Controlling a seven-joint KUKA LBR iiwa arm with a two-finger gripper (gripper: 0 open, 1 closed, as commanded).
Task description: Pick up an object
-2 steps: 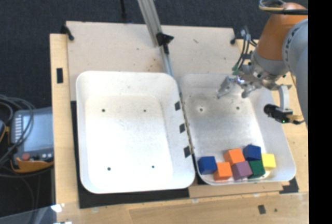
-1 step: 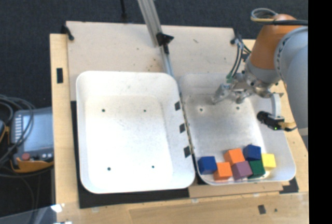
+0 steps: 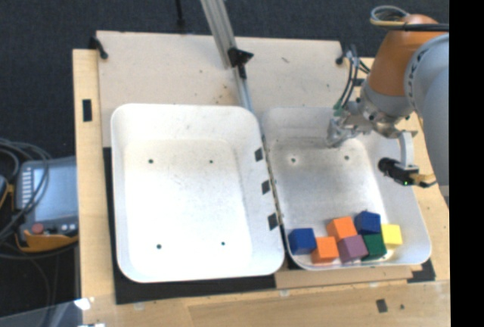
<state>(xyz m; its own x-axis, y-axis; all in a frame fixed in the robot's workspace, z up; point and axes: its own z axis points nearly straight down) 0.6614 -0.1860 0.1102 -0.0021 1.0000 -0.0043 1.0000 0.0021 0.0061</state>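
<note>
My gripper [image 3: 338, 130] hung over the right bin's [image 3: 321, 166] far end; couldn't tell its state; blocks [image 3: 346, 238] sat bunched in the near corner, probably slid there.

Seven small coloured blocks [image 3: 346, 238] (blue, orange, purple, green, yellow) lie clustered, touching, in the right bin's [image 3: 318, 166] near corner.

bins [image 3: 189, 117]: 2 | blocks [image 3: 349, 238]: 7 — blue 2, orange 2, purple 1, green 1, yellow 1

bench [image 3: 89, 166]: light wood, pale board on top | on it: left white bin [image 3: 128, 166], right white bin [image 3: 302, 138], side by side, touching
</note>
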